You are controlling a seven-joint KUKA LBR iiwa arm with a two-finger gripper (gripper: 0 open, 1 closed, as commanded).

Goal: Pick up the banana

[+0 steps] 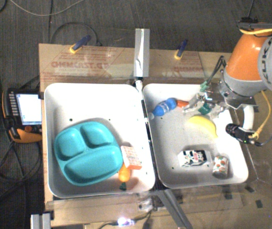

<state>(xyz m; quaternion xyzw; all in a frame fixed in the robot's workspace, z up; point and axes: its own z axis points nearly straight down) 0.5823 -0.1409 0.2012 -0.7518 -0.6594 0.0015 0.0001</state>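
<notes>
The banana (203, 125) lies in the right bin (172, 168), toward its far right side, and my pincer (203, 105) hangs just above its upper edge. I cannot tell whether the pincer is apart or together (the wrist hides too much). I judge this the approach step. Next I must settle down astride the fruit, clear of the blue bottle (164, 107) nearby, then clamp.

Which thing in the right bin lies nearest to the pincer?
The banana. It lies just below the pincer, while the blue bottle is further left, and the card and small can lie near the bin's front edge.
</notes>
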